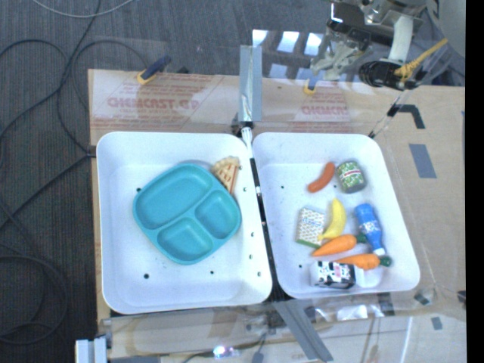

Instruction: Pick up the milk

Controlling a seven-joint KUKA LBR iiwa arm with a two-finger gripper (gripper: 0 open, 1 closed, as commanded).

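Pickup not yet begun. Milk carton (333, 273) left lying at near edge of right bin (398, 203), beside carrot (361, 262). Gripper (336, 57) parked far beyond bins, fingers apparently spread, grasping nothing.

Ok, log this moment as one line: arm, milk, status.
arm: gripper above the bench behind the right bin | milk: carton at that bin's front edge, beside a carrot | status: not picked

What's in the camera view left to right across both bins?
Blue divided plate → waffle piece → patterned cracker packet → banana → blue bottle. The milk lies at the right bin's near edge.
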